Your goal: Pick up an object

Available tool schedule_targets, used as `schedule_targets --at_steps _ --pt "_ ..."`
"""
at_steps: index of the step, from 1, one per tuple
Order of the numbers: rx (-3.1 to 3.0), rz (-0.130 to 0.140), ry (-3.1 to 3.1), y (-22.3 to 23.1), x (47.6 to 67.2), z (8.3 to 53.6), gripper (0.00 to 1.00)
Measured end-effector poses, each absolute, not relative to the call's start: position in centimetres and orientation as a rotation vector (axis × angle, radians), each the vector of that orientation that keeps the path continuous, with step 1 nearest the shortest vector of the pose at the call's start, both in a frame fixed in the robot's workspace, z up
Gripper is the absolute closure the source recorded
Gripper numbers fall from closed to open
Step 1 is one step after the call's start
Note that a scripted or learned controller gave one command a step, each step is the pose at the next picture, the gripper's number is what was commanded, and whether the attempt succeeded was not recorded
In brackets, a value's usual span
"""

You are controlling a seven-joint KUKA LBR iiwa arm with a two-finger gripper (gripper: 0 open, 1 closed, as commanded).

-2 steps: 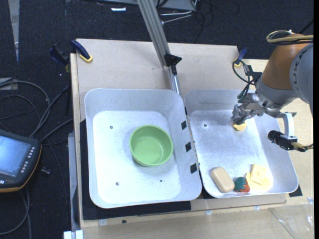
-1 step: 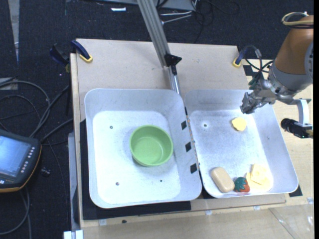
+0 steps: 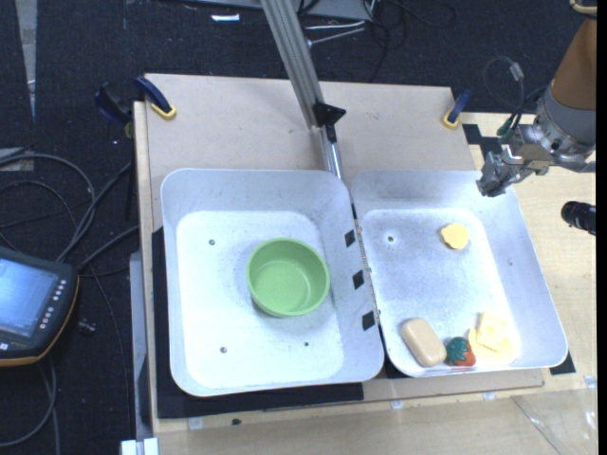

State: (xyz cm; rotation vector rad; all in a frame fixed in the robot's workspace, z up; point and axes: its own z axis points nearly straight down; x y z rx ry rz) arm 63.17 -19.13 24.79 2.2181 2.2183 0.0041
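In the right bin (image 3: 517, 245), a tan oblong block (image 3: 423, 340) runs 11 to 5 o'clock; the left bin (image 3: 190, 254) holds a green bowl (image 3: 288, 277). I cannot tell the gripper's (image 3: 492, 184) state.

Bowl (image 3: 288, 277) in left bin (image 3: 190, 216), right bin (image 3: 531, 282) beside.

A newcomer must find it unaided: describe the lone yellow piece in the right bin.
Start at the right bin, the one without the green bowl. The yellow piece lies alone in its upper half, nearest the gripper. The other items cluster along the bottom edge; this one has bare white around it.
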Motion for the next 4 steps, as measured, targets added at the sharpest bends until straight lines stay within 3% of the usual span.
schedule_targets --at_steps 1,4 --pt "2.219 0.003 2.219 -19.1 63.2 29.4 1.0" --pt "2.217 0.0 2.228 -3.9 65.9 26.0 1.0"
